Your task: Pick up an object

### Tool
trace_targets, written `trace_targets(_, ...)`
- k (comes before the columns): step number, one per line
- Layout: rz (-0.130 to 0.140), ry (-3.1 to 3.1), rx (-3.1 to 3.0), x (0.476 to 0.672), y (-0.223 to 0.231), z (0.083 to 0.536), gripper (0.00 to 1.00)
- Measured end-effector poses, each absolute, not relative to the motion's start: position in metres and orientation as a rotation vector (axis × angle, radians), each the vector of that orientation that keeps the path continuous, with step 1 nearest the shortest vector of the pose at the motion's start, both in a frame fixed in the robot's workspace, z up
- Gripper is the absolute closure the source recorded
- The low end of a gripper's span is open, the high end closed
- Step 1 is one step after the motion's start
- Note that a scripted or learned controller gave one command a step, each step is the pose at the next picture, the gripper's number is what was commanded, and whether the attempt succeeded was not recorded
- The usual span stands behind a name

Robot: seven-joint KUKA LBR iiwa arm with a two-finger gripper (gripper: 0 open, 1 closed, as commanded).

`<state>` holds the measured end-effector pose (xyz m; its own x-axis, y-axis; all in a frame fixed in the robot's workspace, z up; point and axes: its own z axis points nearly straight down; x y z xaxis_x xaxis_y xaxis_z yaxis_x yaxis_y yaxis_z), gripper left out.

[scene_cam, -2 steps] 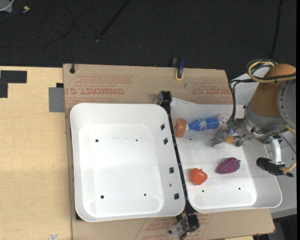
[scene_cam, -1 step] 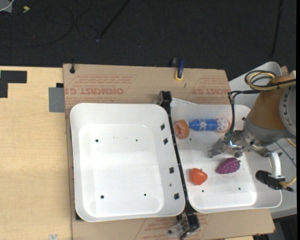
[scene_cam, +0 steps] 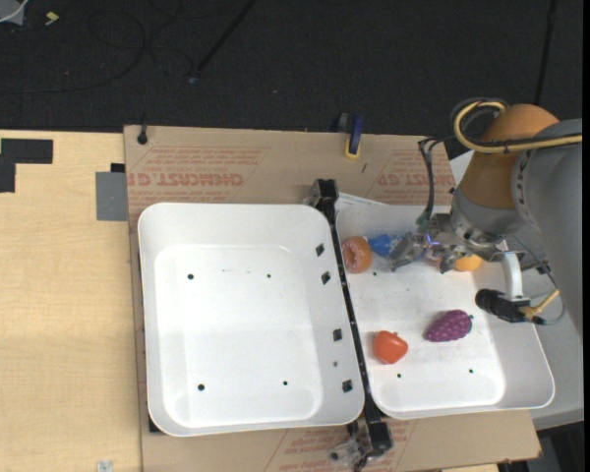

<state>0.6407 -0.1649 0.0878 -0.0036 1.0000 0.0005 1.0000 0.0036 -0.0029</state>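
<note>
so the arm (scene_cam: 531,180) comes in from the right and the tool (scene_cam: 416,249) sits low over the back part of the right bin (scene_cam: 511,386), right next to a blue object (scene_cam: 382,245). honestly can't tell how the tool is set, too cluttered there. a pinkish donut (scene_cam: 356,254) lies near the divider, a red pepper-looking thing (scene_cam: 390,346) sits nearer the front, purple grapes (scene_cam: 448,325) just right of it, something orange (scene_cam: 467,262) by the wrist. left bin (scene_cam: 177,401) sits beside it on the bench (scene_cam: 49,342).
</note>
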Motion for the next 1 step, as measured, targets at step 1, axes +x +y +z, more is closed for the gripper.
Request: trace_targets(1, 0.005, -2.219, -2.217, 0.6118, -0.1223, 0.0871, 0.00)
